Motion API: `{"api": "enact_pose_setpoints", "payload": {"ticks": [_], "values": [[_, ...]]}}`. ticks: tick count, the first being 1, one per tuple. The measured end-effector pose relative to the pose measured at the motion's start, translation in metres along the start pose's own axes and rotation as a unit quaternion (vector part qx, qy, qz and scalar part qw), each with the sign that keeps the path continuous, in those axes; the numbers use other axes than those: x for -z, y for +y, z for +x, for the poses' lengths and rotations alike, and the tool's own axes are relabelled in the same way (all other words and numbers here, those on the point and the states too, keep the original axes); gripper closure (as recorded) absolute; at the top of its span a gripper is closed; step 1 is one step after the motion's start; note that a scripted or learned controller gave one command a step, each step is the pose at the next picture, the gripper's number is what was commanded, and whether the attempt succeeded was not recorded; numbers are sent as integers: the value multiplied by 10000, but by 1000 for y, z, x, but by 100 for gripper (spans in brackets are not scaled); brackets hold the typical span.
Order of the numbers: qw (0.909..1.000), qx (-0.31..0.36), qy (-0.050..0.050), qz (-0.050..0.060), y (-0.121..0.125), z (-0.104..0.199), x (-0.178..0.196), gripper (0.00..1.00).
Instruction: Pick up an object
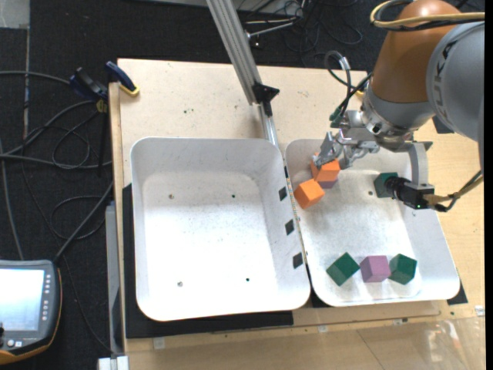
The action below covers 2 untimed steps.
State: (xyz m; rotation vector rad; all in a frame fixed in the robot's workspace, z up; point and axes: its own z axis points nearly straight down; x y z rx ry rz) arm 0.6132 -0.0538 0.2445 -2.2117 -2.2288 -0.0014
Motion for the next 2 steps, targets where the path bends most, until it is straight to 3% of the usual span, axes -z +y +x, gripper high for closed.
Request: {"api": "enact_pose_setpoints", "payload": {"ticks": [2], "values": [[10000, 1, -2, 8, -13, 93, -8, 100]]}}
